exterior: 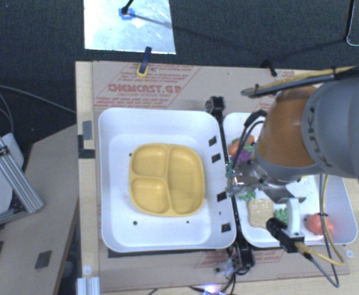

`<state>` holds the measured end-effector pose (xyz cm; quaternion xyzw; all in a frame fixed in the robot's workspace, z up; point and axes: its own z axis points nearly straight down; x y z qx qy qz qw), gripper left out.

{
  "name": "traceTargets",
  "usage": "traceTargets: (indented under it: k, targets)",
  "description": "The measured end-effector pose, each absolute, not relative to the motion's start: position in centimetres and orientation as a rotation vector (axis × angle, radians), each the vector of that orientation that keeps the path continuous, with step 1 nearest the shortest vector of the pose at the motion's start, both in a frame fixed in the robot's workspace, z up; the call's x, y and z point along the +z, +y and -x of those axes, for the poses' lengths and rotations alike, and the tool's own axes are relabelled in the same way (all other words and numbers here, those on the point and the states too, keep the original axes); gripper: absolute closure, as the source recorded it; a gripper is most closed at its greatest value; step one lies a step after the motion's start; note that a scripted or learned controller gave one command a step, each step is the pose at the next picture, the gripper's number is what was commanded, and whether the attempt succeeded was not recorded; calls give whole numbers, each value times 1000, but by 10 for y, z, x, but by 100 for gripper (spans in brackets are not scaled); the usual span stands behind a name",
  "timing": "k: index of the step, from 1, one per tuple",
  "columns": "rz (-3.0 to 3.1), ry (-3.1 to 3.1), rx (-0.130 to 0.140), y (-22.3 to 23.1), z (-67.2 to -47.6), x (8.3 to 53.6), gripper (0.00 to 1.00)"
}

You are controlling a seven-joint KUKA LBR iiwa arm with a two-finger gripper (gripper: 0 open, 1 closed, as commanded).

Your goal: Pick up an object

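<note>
- Camera view: grey arm with orange band (290, 134) reaches over the right shallow white bin (342, 223).
- End effector (241, 180) sits near that bin's left edge; finger state cannot be told.
- Beige square slice (260, 212), red round item (318, 223) lie near the bin's front edge.
- Yellow three-compartment plastic plate (167, 179) lies centred in the left white bin (118, 226).

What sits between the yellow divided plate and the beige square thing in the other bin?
In the camera view, bare white bin floor, then the black-clipped divider where both bins meet, lies between the yellow plate and the beige square.
</note>
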<state>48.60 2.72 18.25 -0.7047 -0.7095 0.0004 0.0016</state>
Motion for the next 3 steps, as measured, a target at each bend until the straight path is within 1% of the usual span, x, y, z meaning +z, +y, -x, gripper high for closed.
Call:
traceTargets:
  k: [1, 2, 3]
  targets:
    - [2218, -2235, -17, 41, -488, 301, 100]
    - [2214, -2232, -7, 78, -487, 336, 100]
    - [2216, -2229, -3, 72, -487, 342, 100]
